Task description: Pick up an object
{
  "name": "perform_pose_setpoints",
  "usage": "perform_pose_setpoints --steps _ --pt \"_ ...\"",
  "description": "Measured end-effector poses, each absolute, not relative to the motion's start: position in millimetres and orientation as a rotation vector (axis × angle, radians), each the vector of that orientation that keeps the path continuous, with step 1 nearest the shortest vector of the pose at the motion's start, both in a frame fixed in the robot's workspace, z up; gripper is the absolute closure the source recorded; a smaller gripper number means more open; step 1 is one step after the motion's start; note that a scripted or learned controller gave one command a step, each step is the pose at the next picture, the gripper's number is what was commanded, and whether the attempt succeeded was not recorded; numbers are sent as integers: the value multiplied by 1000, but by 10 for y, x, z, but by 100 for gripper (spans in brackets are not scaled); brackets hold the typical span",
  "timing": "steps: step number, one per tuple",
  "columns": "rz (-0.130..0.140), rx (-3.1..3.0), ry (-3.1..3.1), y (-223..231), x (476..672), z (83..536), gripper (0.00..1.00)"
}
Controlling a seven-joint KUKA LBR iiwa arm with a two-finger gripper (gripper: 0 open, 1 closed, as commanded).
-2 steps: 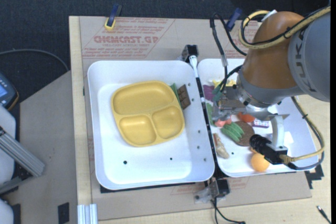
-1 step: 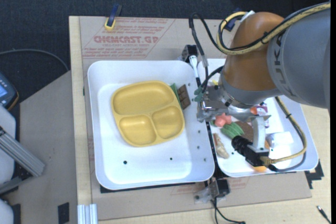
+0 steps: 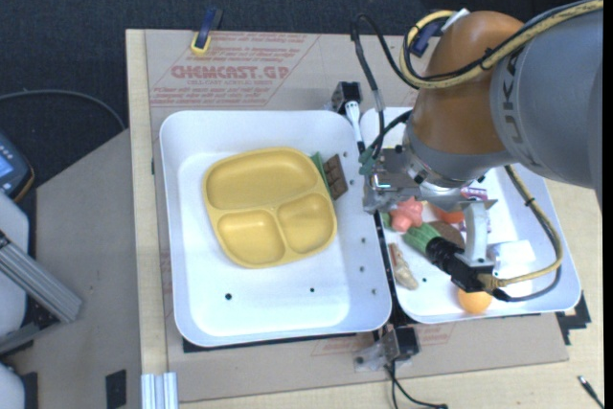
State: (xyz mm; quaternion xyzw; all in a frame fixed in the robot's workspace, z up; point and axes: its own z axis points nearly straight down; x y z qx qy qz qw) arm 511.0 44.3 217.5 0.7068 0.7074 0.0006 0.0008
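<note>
My gripper (image 3: 419,202) hangs low over the left part of the right bin (image 3: 536,196), largely hidden under the orange wrist. Right beneath it lie a pink-red object (image 3: 408,212) and a green object (image 3: 421,233). An orange ball (image 3: 473,300) sits near the bin's front edge. A beige elongated piece (image 3: 403,267) lies along the left wall. A white flat item (image 3: 517,254) rests to the right. Whether anything sits in the gripper is hidden.
The left bin (image 3: 192,206) holds a yellow three-compartment plate (image 3: 270,204). A small brown and green item (image 3: 332,174) leans at the plate's right edge. A yellow-and-blue clamp (image 3: 204,32) lies on the board behind the bins.
</note>
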Motion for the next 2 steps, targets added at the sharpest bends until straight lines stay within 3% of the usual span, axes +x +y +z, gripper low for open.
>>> perform_pose_setpoints --steps 1,2 --pt "-2 2224 2223 393 4959 2235 100" --pt "4 2218 2222 482 5100 2331 100"
